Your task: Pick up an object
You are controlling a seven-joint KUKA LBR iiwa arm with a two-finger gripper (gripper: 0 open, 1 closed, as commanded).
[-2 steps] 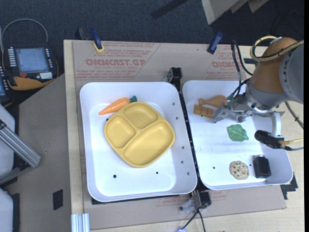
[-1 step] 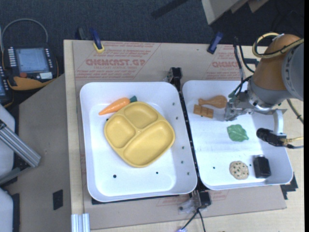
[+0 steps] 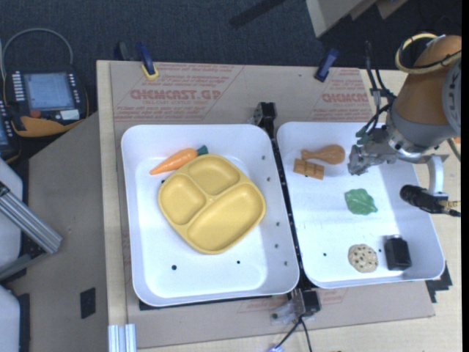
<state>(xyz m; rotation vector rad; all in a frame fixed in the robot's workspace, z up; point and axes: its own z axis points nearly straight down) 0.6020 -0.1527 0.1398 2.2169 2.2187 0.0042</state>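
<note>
Hovering over right bin [image 3: 418, 270], upper part, the gripper [image 3: 361, 161] is seen just beside the chicken drumstick [image 3: 325, 154] — nothing held, jaw state cannot be told. Green leaf [image 3: 360, 202], cookie [image 3: 362, 257] untouched; pick judged not yet done — approx. approach stage.

Both bins [image 3: 139, 196] showing plain white w/ small black dots. Divided plate [image 3: 211, 202] reading pale yellow. Carrot [image 3: 173, 160] showing orange w/ green top. Drumstick [image 3: 325, 154] and ridged block [image 3: 308, 169] both coming up tan-brown. Leaf [image 3: 360, 202] green. Cookie [image 3: 362, 257] beige w/ dark specks. Block [image 3: 397, 253] black. Arm [image 3: 429, 86] showing grey w/ orange band. Board [image 3: 220, 86] tan, carrying red print.
</note>
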